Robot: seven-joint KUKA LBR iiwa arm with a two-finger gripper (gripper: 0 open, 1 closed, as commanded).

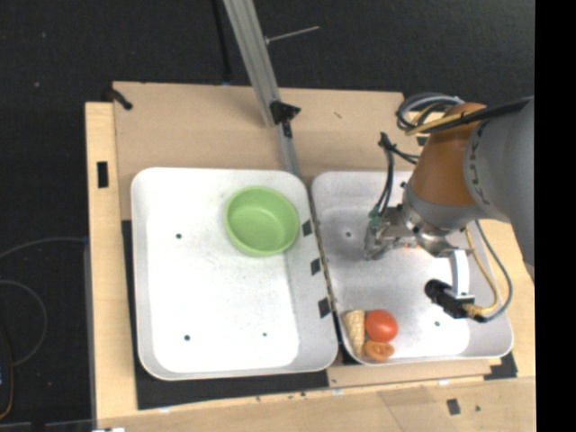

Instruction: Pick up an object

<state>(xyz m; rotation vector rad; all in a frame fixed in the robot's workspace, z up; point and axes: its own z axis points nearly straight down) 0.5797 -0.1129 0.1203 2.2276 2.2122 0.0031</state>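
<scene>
In the right bin (346, 196), near its front left corner, lie a red tomato-like ball (382, 324), a pale yellowish piece (355, 326) and a small orange piece (378, 350), close together. My gripper (376, 241) hangs over the middle of the right bin, above and apart from that cluster, pointing down and left. Nothing shows between its fingers. A green bowl (262, 221) sits in the left bin (180, 277) toward its back right.
A grey metal pole (256, 57) slants down from the top to the gap between the bins. Cables and a black connector (447, 297) hang from the wrist over the right bin's right side. The bench's cardboard rim surrounds both bins.
</scene>
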